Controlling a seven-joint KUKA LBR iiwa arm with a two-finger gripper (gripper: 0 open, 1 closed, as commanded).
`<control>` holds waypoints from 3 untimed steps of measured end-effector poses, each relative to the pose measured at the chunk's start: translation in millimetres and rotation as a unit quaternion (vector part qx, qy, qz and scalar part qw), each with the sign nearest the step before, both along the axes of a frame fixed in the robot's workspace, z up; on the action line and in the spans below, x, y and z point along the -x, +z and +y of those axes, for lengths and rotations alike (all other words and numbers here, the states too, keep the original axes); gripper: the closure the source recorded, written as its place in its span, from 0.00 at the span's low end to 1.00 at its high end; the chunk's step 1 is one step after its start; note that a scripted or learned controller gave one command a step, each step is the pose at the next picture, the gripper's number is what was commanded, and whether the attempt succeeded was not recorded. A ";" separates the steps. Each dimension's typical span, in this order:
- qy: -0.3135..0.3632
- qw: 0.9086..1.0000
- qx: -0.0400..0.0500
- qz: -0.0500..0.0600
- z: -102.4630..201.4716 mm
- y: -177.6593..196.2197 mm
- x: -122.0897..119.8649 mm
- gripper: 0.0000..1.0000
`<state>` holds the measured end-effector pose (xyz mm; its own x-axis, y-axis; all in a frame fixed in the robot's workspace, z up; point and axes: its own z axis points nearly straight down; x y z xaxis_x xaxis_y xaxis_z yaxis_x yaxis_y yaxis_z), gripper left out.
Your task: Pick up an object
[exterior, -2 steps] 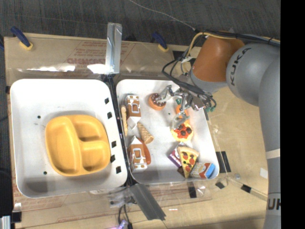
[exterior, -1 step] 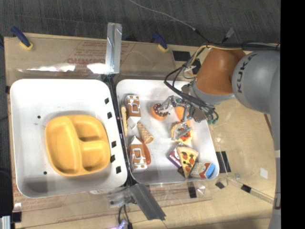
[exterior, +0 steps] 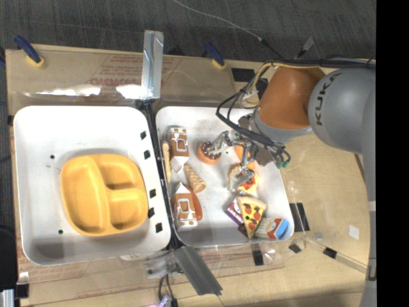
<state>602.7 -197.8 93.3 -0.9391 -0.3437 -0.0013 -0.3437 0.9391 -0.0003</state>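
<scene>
Gripper (exterior: 241, 171) is hanging low over the middle of the right bin (exterior: 211, 234), w/ the arm (exterior: 339, 110) reaching in from the right; we're unable to tell how it's set, since cables and wrist clutter are blurring the tip. We're reading this as the descent onto a target, prob. the small orange piece (exterior: 248, 183) right under the tip. Other candidates: round donut-like toy (exterior: 208, 152) just left, cone (exterior: 195, 178) toward the centre-left, pizza slice (exterior: 251, 211) near side, two gingerbread-house toys (exterior: 178, 141) (exterior: 185, 210) along the left wall. To do it well we're wanting a straight vertical drop, centred on one item, not straddling two. Room is tight: pizza slice and small box (exterior: 276, 228) are crowding the near-right corner, and the right rim sits close. Left bin (exterior: 38, 123) is holding a yellow tray (exterior: 102, 194), well apart.
</scene>
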 end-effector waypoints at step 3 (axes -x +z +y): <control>-0.053 0.999 -0.001 0.000 21.1 -1.1 11.0 0.00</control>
